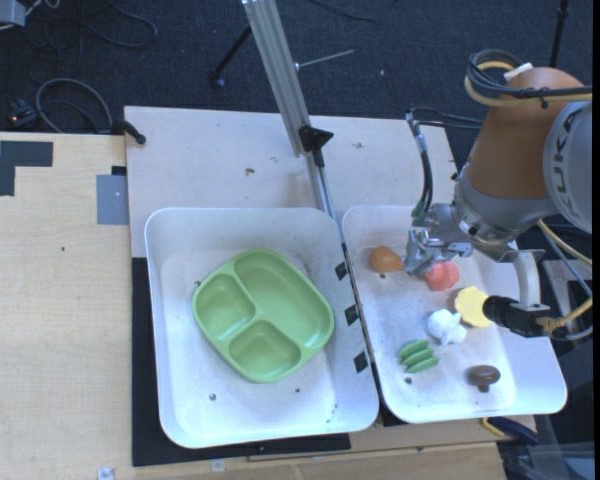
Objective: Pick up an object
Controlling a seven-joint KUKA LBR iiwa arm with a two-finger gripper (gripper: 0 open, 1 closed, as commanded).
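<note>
There are two white bins, a left bin (170, 388) and a right bin (540, 388), sitting side by side. The left bin has one green plate (263, 314) with three little sections in it. The right bin has six small things: one orange-brown round thing (385, 260), one pink-red thing (443, 275), one yellow thing (471, 306), one white thing (445, 327), one bunch of green pea pods (417, 356) and one brown thing (483, 375).
</note>
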